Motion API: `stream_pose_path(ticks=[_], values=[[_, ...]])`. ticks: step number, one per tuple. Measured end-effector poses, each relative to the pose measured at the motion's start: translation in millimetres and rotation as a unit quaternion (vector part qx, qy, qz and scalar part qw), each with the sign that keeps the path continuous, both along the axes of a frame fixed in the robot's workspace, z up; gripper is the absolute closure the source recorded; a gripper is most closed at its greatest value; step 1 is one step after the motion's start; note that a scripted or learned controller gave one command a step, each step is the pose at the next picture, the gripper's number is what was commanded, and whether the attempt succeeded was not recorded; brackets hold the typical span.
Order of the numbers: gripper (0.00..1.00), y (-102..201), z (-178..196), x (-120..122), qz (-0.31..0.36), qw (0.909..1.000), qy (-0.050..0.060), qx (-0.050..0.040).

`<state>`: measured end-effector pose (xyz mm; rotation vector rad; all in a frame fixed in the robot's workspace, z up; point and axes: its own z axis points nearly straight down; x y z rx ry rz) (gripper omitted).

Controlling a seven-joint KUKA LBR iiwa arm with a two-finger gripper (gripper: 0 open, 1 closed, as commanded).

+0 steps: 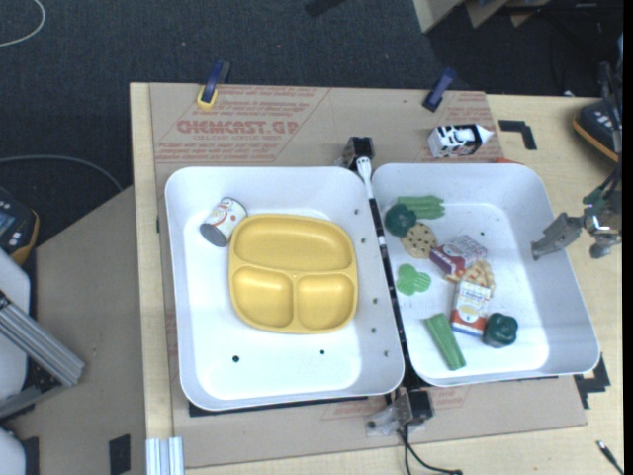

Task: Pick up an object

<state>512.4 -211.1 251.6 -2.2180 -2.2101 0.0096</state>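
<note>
A: How do the fingers stand?

B: The gripper (577, 234) hangs at the right bin's (554, 349) right rim, fingers spread apart, nothing between them.

A: And the objects?

B: Left of it, in that bin: a green piece (415, 209) at the back, a cookie (420, 238), a waffle (476, 276), a green stick (444, 340) in front (all loosely clustered). The left bin (267, 379) bears a yellow divided plate (293, 271) with a small can (223, 220) touching its corner.

end effector (579, 231) cut off at rt edge, grip prob. unclear
</note>
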Motion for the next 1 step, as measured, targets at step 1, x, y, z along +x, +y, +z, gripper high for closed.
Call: stream_pose_path(ticks=[1], values=[[0.0,0.5,6.2,2.5,0.002,1.0,-0.006,-0.0017]])
